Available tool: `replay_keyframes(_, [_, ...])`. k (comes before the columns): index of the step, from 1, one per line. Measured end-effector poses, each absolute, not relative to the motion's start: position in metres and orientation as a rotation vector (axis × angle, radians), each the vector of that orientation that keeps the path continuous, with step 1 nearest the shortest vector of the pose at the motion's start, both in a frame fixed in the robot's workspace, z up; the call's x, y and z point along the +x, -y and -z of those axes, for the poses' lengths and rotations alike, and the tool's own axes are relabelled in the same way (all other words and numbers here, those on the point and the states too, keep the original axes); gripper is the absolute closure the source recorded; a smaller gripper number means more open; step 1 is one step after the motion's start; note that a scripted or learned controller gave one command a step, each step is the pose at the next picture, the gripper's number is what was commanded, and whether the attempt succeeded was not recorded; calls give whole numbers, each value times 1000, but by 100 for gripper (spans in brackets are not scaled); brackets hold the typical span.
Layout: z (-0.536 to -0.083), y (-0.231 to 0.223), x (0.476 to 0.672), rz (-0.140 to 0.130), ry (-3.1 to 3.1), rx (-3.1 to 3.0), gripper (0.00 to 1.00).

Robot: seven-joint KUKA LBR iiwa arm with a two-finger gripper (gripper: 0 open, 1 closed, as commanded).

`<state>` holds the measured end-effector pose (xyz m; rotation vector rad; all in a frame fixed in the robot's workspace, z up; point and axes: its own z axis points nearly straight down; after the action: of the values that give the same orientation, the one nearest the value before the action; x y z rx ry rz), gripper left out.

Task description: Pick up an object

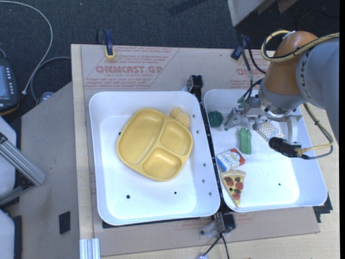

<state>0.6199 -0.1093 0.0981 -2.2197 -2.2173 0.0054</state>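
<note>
The gripper (253, 122) hangs low over the right bin (280, 196), toward its far edge, just above the green bottle (245, 141) (lying upright-looking beside a pizza slice (234, 184)); whether the jaws are spread, I cannot tell.

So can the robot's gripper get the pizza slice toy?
Probably yes. The triangular pizza slice toy lies flat and uncovered in the right white bin, touching only a small carton, with the gripper hovering nearby in that bin.

The tool (257, 118) hides part of a patterned white packet (268, 129) beneath it. The grey arm (323, 69) behind it runs off the right edge.
</note>
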Motion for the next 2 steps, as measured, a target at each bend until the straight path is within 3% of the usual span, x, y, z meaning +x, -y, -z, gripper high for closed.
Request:
replay_keyframes(1, [-112,109,621,1,2221,-2224,100])
replay_keyframes(2, [-176,108,628,6,2227,-2225,100])
